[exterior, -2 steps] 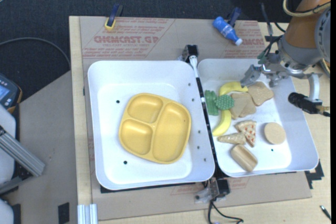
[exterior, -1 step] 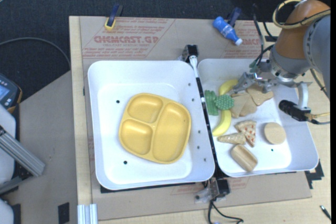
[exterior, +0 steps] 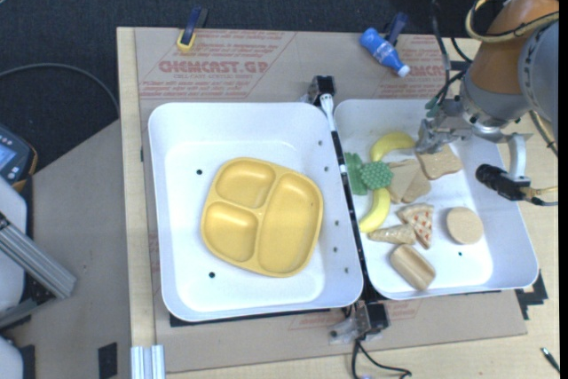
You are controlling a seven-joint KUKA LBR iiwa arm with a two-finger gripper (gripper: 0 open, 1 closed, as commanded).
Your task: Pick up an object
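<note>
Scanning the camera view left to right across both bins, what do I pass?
Left bin → yellow divided tray → green toy → pizza slice → round cracker → gripper sits over the right bin's far side.

Colours, both bins
White bins; yellow tray; yellow bananas; green broccoli; tan bread; blue bottle.

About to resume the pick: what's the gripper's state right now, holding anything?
Gripper: low over the toast slice in the right bin; open or shut cannot be told, no object visibly held.
</note>
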